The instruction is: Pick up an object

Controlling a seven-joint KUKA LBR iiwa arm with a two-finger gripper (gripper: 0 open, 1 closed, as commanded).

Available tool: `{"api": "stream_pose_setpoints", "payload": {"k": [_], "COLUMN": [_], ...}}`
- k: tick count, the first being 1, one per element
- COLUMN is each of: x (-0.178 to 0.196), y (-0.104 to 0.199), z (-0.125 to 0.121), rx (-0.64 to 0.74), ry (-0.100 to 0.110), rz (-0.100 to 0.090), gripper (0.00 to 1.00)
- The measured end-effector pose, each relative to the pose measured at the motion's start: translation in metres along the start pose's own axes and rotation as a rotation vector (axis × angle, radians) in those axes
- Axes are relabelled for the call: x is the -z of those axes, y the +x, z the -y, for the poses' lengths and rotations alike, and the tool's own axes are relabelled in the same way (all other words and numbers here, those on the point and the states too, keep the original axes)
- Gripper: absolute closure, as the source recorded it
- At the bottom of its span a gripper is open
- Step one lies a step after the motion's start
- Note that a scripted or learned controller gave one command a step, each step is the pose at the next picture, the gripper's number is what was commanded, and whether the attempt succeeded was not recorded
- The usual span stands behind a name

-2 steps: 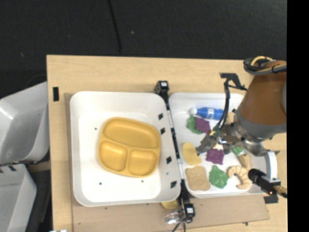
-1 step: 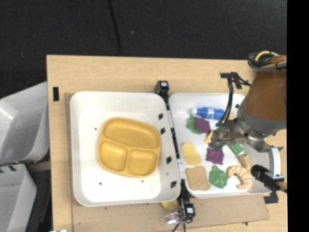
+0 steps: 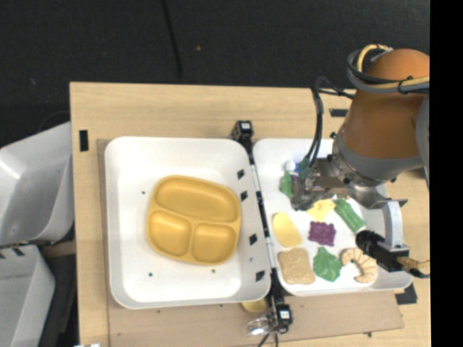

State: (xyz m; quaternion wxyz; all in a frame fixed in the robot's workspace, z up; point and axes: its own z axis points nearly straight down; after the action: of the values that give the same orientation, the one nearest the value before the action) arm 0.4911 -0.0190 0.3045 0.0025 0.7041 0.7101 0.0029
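The arm [image 3: 383, 114] reaches in from the right and hangs over the upper part of the right bin [image 3: 271, 150], its bulk covering much of that bin's far half. The left bin [image 3: 123, 157] holds a yellow divided tray [image 3: 194, 219] and nothing that the arm is near.

The gripper [image 3: 312, 190] sits low over the right bin's upper left, among the toy foods. Whether it is spread or pressed together I cannot tell — the wrist hides it from above — and nothing can be seen pinched in it.

The likely targets lie below and to the right of it. A small yellow piece [image 3: 321, 209] lies just beside the gripper, toward the near edge; a green leafy piece [image 3: 287, 186] touches its left side. A green pod [image 3: 349, 215] lies just right of the yellow piece, its long axis running on a slant from upper left to lower right. Farther toward the near edge are a purple cluster [image 3: 323, 232], a pale yellow oval [image 3: 286, 230], a brown cracker [image 3: 296, 265], a green lump [image 3: 327, 264] and a curled shrimp [image 3: 360, 263].

My judgement: the nearest pick is the yellow piece — a short shift toward the near edge.
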Motion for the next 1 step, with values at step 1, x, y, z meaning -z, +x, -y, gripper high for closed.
{"api": "stream_pose_setpoints", "payload": {"k": [1], "x": [0.0461], "y": [0.0838], "z": [-0.0003], "rx": [0.003], "ry": [0.002], "rz": [-0.002], "gripper": [1.00]}}
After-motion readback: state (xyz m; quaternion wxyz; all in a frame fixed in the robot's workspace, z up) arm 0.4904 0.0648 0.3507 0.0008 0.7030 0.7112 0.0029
